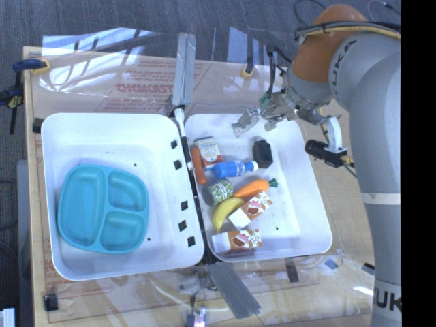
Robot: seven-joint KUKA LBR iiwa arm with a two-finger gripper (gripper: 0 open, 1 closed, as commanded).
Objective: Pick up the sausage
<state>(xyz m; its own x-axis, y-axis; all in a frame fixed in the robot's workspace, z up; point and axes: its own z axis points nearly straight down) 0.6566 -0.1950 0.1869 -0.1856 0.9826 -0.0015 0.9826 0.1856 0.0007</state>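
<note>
**Sausage pinned against the left wall of the right bin**

Two white bins side by side – left bin holding a blue tray, right bin crowded along its left half. Sausage lying right beside the dividing wall, touching or nearly touching it, long axis running up–down in the view with a slight tilt; lower end near the bottle's blue body, upper end by the carton. Little free room on its wall side; carton and bottle crowding its right side. Further down the same strip: green can, banana, carrot, and two small boxes. Black block apart from the pile, near the middle. Right half of the right bin largely open floor, with bare floor also along the far edge.

Gripper over the far edge of the right bin, well apart from the sausage, reaching in from the right. Jaws parted a little, nothing between them.
</note>
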